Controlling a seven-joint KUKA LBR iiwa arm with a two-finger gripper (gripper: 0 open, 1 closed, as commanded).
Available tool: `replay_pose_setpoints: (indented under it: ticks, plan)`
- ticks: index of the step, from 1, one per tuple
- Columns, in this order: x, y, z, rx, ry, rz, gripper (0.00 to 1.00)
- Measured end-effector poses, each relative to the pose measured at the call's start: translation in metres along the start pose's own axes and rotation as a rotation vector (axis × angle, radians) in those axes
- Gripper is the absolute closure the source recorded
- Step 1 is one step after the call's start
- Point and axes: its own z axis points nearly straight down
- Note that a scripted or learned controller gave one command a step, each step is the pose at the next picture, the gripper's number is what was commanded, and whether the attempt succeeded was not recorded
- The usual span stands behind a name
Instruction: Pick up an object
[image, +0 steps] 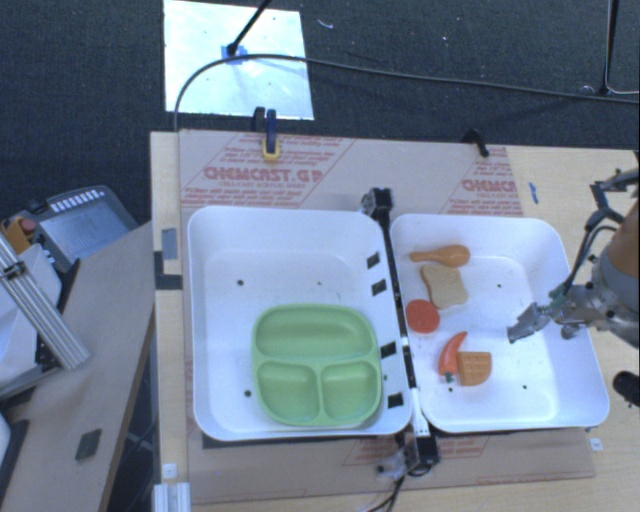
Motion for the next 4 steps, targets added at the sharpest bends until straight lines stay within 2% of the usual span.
replay_pose_setpoints:
  ticks: [1,2,3,4]
  plan:
    - [0.0,0.003,-0.005,-0.01,-0.002,-0.003,0.0]
    - [-0.009,0.007,0.048,-0.008,-0.002,-0.001,0.0]
    - [-0.011,0.01,0.097,-0.016,-0.006,0.0,0.0]
    - [-0.01,0.01,0.086,-0.014,-0.004,-0.002,1.0]
